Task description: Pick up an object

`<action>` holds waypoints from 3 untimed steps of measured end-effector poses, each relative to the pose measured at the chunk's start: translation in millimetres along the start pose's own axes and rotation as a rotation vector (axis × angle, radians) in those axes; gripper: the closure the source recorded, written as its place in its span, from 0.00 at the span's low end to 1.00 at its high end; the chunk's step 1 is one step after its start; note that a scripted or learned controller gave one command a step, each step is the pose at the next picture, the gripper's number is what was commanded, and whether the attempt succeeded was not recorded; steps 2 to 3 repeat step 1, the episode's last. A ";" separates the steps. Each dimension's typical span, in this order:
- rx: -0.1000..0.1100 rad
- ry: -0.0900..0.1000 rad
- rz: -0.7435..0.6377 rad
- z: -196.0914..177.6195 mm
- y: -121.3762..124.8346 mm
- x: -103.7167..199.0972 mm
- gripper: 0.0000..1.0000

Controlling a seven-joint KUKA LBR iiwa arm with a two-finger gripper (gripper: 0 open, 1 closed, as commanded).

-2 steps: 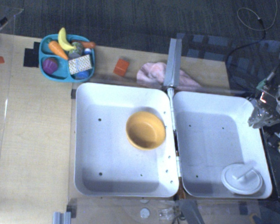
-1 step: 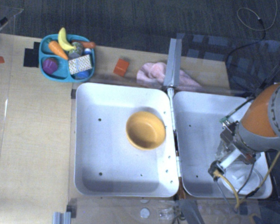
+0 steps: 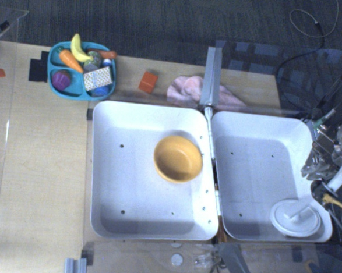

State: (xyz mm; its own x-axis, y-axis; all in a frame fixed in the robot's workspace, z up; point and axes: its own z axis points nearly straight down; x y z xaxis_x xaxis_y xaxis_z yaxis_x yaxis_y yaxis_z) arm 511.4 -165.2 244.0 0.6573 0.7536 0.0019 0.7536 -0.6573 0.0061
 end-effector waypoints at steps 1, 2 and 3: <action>0.001 -0.003 0.481 -39.1 -5.2 35.6 0.00; 0.001 -0.003 0.481 -39.1 -5.2 35.6 0.00; 0.001 -0.003 0.481 -39.1 -5.2 35.6 0.00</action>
